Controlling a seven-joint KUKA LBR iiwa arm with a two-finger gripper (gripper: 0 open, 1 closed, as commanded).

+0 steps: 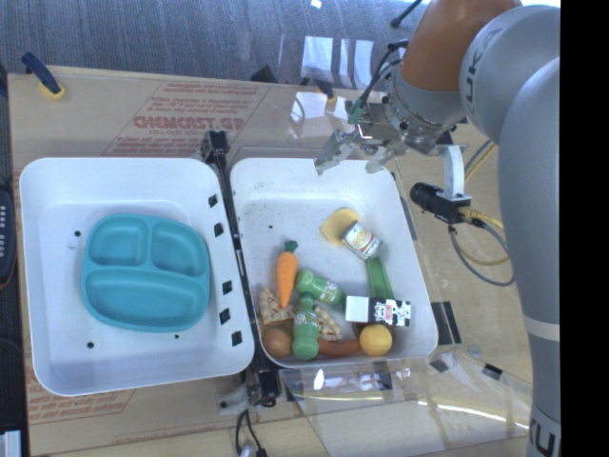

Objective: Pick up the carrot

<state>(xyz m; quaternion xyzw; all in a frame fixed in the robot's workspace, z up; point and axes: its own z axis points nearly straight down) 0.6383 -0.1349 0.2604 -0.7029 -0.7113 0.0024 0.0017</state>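
The orange carrot with a green top lies in the right bin, near its middle-left, pointing up and down the view. It touches a green bottle at its right. My gripper hangs over the bin's back rim, well above and to the right of the carrot. It is open, with its fingers spread apart and nothing between them.
The right bin also holds a yellow wedge, a small can, a green stick, a milk carton, a lemon, a sausage and another green bottle. A teal divided plate sits in the left bin.
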